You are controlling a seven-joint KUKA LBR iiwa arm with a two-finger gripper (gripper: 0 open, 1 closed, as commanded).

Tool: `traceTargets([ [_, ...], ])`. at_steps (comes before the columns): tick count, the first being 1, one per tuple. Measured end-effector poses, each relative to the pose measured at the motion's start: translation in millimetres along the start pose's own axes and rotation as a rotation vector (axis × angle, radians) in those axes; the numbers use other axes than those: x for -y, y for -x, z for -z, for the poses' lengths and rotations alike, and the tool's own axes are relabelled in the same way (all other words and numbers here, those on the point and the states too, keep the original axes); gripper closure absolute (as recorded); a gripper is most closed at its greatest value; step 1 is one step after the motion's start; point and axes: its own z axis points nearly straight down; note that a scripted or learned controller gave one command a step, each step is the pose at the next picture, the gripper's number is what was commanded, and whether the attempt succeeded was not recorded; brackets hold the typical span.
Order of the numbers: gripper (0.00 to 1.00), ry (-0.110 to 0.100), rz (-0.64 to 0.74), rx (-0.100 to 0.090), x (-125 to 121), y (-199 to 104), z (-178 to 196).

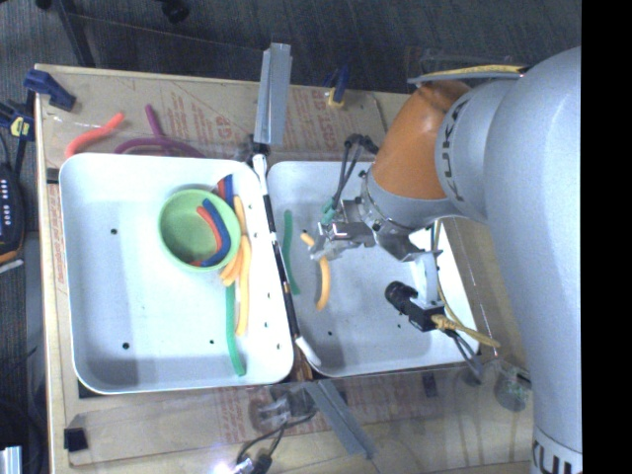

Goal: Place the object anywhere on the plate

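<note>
Two shallow white bins side by side on wooden bench. In left bin (109, 294), round green plate (197, 227) with red and blue curved strips on it, orange and green strips beside. In right bin (365, 349), metal two-finger gripper (326, 243) low over floor, fingers slightly apart, touching top end of thin orange curved strip (322, 282), not clearly clamped. Thin green strip (288, 237) near dividing wall.

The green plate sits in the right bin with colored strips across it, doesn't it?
Not quite: the camera view shows the green plate in the left bin, not the right one. Colored strips do lie across it.
</note>
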Motion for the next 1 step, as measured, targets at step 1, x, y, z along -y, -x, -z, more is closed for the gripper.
traceTargets([
  [1,0.00,0.000,0.000,0.000,0.0,0.1,0.1],
])
